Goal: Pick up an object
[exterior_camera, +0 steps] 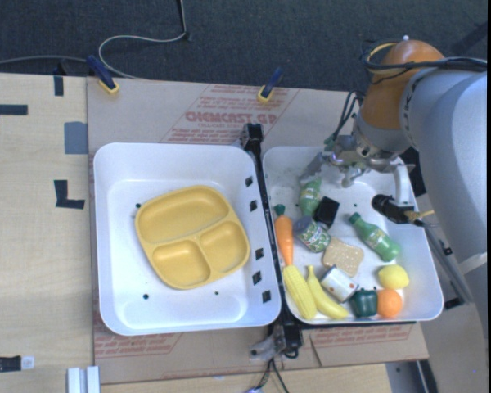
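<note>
1. Gripper (344, 166) sits low over the far part of the right bin (430, 301); whether it is open or closed cannot be told, and nothing can be seen held in it.
2. Small green bottle (310, 196) lies just on the near side of the gripper, long axis running far to near.
3. Black block (325, 211) lies just right of that bottle, set on a slant.
4. Second green bottle (374, 236) lies to the right, long axis diagonal, cap toward far-left.
5. Carrot (284, 240) lies by the bin's left wall, long axis far to near, green top at the far end.
6. Corn cob (299, 291) and banana (326, 297) lie side by side at the near edge, both slanting near-right.
7. Cracker (343, 257), lemon (393, 277) and orange (389, 303) lie in the near-right part.
8. Left bin (114, 301) holds a yellow divided plate (191, 235).
</note>
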Tool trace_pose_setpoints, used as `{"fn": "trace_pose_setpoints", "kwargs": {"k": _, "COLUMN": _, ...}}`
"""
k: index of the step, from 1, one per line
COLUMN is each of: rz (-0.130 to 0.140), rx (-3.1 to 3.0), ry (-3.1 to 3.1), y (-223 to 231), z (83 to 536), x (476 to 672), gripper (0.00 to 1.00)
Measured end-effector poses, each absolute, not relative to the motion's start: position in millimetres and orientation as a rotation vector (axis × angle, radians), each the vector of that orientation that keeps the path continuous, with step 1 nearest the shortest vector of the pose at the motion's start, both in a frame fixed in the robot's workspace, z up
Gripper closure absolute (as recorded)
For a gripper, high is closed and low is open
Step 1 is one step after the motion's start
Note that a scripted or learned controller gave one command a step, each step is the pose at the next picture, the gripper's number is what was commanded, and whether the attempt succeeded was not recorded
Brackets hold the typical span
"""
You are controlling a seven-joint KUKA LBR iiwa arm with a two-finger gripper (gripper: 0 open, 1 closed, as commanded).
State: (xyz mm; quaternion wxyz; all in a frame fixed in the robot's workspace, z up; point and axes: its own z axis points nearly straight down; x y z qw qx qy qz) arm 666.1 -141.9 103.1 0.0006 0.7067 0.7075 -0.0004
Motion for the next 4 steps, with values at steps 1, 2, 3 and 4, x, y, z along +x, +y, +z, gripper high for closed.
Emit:
{"fn": "trace_pose_setpoints", "kwargs": {"k": 1, "rz": 0.0, "rx": 2.219, "ry": 2.222, "y": -104, "z": 86, "x": 621.1, "gripper": 0.0}}
{"fn": "trace_pose_setpoints", "kwargs": {"k": 2, "rz": -0.001, "rx": 2.22, "ry": 2.223, "y": -96, "z": 88, "x": 662.2, "gripper": 0.0}}
{"fn": "trace_pose_setpoints", "kwargs": {"k": 3, "rz": 0.001, "rx": 2.218, "ry": 2.221, "y": -110, "z": 86, "x": 654.7, "gripper": 0.0}}
{"fn": "trace_pose_setpoints", "kwargs": {"k": 4, "rz": -0.001, "rx": 2.216, "ry": 2.223, "y": -110, "z": 95, "x": 654.8, "gripper": 1.0}}
